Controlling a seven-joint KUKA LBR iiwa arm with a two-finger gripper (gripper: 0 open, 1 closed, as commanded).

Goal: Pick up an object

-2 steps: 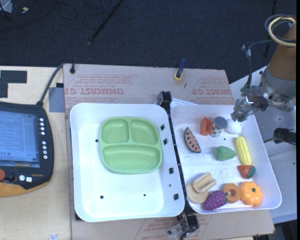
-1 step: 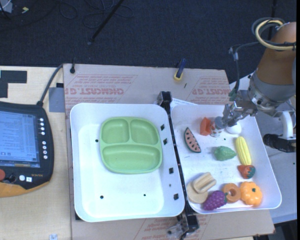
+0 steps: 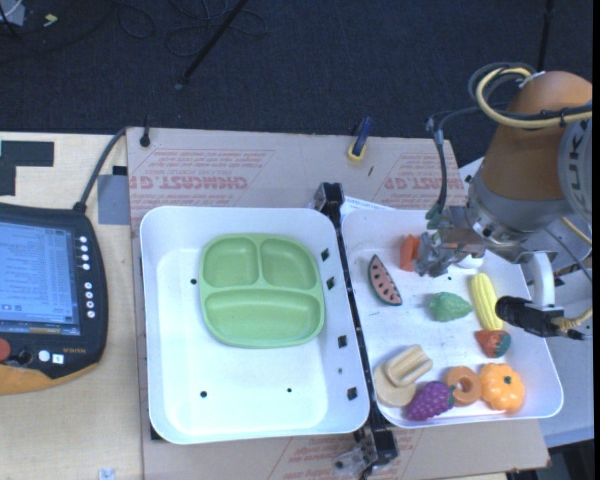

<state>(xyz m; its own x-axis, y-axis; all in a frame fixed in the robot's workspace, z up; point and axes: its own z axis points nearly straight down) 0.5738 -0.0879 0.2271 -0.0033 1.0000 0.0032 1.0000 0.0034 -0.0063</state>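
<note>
I'm seeing the tool [image 3: 438, 256] covering part of an orange item [image 3: 410, 252] at its nine o'clock; fingers are reading too blurred.

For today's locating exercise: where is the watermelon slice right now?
The watermelon slice lies in the right bin, near its left wall, left of the green toy.

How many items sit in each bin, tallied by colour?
Left bin, green: 1, the divided plate
Right bin:
Green: 1
Yellow: 1, corn
Orange: 3
Red: 2, watermelon slice, strawberry
Purple: 1, grapes
Tan: 1
Total: 10
</note>
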